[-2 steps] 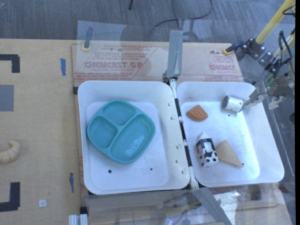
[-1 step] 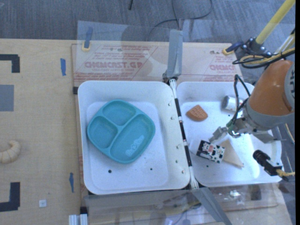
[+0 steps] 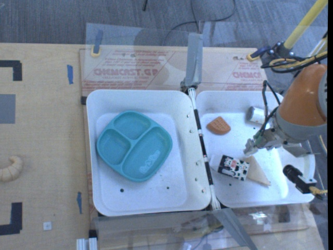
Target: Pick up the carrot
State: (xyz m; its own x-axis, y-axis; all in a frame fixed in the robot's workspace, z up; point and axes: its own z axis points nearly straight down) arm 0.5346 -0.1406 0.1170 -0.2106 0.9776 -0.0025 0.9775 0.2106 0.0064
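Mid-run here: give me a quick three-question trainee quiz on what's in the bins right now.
1. True or false: the carrot lies in the left bin.
2. What sits in the left bin? A) teal divided plate B) black-and-white box C) pale wedge
3. Fill in: the gripper hovers over the ____ bin.
Key: 1 false; 2 A; 3 right.
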